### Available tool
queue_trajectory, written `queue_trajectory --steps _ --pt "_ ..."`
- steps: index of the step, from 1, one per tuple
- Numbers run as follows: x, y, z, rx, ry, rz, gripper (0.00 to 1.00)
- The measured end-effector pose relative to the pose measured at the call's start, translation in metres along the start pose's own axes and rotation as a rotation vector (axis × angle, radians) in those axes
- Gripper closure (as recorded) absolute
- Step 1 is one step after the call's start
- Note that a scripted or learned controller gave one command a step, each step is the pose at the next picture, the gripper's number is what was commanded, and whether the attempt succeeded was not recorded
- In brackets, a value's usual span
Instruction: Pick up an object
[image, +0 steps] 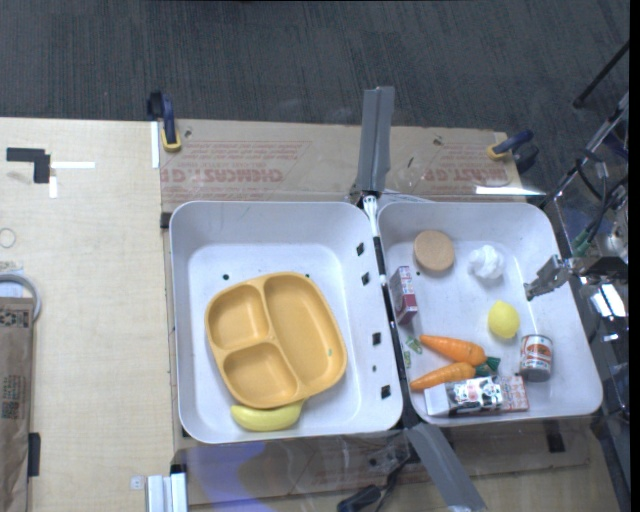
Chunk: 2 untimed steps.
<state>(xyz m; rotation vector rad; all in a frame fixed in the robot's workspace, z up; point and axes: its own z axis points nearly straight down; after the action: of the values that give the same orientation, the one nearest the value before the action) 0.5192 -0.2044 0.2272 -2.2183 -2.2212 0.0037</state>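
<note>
My gripper (543, 279) is at the right rim of the right bin (455, 300), low over its edge, and nothing is visibly held in it. Closest to it are a yellow lemon (503, 320) down-left and a white crumpled object (487, 262) to the left. A red-and-white can (536, 357) stands below the lemon. Two orange carrots (453, 349) (442, 376) lie mid-bin. A tan round disc (434, 251) sits at the back, and a dark red box (403, 294) rests by the left wall. A flat printed carton (476, 396) lies along the front.
The left bin (200, 260) holds a yellow divided plate (275, 338) with a banana (266, 416) at its front edge. A grey upright bar (376, 140) rises behind the gap between the bins. Cardboard (260, 160) lies behind them. Cables and arm parts (600, 240) crowd the right side.
</note>
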Motion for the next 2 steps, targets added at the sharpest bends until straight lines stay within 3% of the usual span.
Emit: queue_trajectory --steps 1,2 --pt "-0.009 0.030 0.089 0.000 0.000 -0.003 0.00" --pt "-0.010 -0.005 0.137 0.001 0.012 -0.147 0.00"
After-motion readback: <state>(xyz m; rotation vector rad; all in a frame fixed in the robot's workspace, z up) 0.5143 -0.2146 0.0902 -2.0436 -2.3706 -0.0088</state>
